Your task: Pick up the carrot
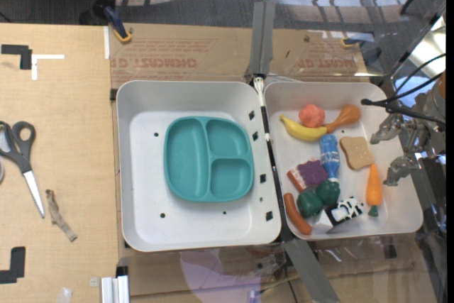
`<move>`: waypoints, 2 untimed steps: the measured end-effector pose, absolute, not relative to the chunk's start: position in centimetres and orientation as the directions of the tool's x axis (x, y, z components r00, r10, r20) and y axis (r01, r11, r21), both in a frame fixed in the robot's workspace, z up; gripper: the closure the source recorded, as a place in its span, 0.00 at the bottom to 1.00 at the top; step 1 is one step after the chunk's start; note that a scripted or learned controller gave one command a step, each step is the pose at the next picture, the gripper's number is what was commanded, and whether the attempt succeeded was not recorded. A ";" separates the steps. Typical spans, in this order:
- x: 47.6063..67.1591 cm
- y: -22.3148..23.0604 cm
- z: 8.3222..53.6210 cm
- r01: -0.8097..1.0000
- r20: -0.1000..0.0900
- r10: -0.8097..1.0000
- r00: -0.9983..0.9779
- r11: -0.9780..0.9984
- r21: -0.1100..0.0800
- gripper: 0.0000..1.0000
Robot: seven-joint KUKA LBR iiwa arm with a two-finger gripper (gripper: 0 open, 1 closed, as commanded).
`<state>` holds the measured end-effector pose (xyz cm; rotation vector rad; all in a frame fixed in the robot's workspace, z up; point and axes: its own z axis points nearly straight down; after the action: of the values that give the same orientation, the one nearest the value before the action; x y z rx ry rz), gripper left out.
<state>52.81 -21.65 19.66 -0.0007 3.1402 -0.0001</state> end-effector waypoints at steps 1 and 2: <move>50.6 -22.1 9.2 0.189 -0.002 0.189 -0.982 0.982 0.000 0.00; 50.8 -21.9 10.2 0.184 -0.005 0.184 -0.983 0.983 -0.001 1.00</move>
<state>50.80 -21.95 10.20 0.2904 3.1230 -0.0020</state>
